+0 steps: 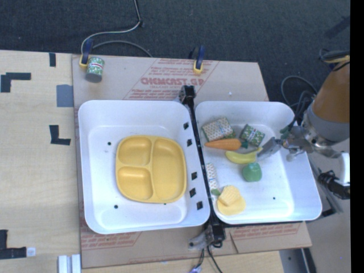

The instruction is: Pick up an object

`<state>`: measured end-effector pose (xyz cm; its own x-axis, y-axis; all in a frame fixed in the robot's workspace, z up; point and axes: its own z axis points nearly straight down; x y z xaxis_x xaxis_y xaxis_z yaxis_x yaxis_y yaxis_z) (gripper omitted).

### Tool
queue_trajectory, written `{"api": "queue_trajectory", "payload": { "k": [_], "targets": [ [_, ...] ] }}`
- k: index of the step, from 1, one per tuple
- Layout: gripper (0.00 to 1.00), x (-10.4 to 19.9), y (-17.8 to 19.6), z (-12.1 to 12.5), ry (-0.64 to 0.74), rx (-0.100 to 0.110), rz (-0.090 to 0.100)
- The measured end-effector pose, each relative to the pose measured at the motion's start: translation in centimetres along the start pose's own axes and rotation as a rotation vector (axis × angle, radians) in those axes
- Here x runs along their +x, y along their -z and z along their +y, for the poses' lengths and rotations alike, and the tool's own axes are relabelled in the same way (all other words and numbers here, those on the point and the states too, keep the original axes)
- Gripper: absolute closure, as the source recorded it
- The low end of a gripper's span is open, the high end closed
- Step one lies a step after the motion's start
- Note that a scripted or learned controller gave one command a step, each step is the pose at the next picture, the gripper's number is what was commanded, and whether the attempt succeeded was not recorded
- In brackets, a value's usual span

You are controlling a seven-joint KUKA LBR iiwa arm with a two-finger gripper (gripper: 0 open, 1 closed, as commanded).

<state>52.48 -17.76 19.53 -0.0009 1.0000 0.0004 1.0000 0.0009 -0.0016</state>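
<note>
A single fixed camera looks down at a slant from above the table (34, 152), far enough back to frame both white bins side by side, the left bin (94, 169) and the right bin (296, 192), with dark carpet (227, 16) across the top. The arm (333, 104) enters from the frame's right edge, cut off above its orange band.

My arm (333, 104) reaches in from the right, orange band above the wrist, and my pincer (272, 147) stretches out leftward, low and slightly angled down.
</note>
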Motion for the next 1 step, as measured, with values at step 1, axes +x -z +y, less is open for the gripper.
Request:
{"api": "queue_trajectory", "payload": {
  "k": [1],
  "targets": [
    [0.00,3.59,-10.89,-0.92,0.000,-0.004,-0.001]
  ]
}}
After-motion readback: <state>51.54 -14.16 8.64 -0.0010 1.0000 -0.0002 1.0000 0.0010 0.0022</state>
